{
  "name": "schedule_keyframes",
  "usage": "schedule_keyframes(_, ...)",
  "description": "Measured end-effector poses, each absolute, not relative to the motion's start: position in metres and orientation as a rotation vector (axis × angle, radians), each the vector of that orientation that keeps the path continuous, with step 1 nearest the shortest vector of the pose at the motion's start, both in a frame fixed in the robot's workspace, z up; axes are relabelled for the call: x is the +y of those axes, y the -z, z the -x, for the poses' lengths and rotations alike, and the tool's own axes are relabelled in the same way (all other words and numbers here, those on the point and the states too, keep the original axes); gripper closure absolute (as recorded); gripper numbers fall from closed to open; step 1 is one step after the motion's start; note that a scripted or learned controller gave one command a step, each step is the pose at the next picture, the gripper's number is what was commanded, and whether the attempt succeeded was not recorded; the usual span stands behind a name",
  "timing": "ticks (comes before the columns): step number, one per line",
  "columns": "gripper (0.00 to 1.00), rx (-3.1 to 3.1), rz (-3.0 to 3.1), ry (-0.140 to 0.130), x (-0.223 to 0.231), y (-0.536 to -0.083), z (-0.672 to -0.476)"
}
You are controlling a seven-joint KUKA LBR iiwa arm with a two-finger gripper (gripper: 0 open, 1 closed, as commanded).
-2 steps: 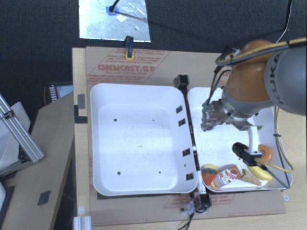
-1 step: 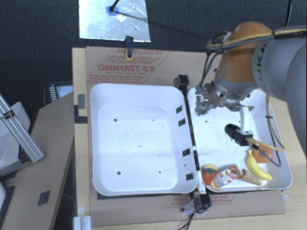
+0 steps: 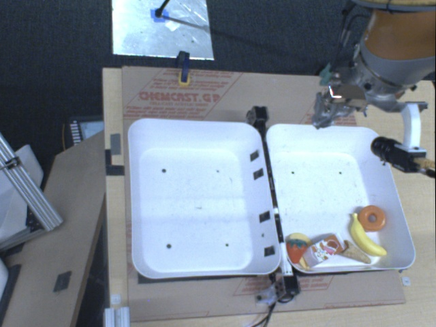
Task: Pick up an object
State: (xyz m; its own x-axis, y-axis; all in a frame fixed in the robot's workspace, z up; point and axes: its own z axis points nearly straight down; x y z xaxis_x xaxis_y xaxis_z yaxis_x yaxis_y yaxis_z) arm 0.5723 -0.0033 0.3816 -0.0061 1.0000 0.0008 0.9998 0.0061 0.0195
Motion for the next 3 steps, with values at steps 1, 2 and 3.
schedule_keyframes(1, 1.0, 2.209, -2.217, -0.013, -0.057, -0.473, -0.548)
schedule_keyframes(2, 1.0, 2.214, -2.226, 0.004, -0.124, -0.431, -0.571)
schedule_keyframes(3, 1.0, 2.211, -2.22, -0.003, -0.172, -0.482, -0.555)
